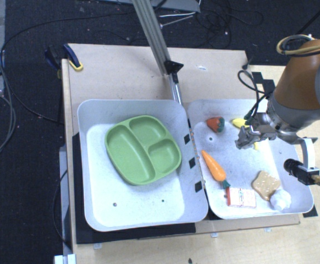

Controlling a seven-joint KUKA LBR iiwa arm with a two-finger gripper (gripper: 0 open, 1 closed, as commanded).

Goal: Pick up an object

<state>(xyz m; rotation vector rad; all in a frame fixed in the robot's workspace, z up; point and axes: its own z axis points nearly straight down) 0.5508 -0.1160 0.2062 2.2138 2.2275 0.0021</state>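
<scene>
A green plate [143, 149] lay in a white bin [94, 202]; by the grey pincer [246, 141] were an orange carrot [214, 166], a red strawberry [215, 124] and tan bread [265, 185].

matt green plastic tray [143, 149] (smooth), white plastic bins [94, 202], wooden bench [121, 70]

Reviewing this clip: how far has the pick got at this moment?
Done: the arm has reached over the right bin, so the gripper sits low beside a yellow object. In hand: nothing visibly held. Left: the grasp and lift. The strawberry, carrot, red-and-white box, bread slice and white ball all lie in the bin; the green plate sits in the left bin.
</scene>
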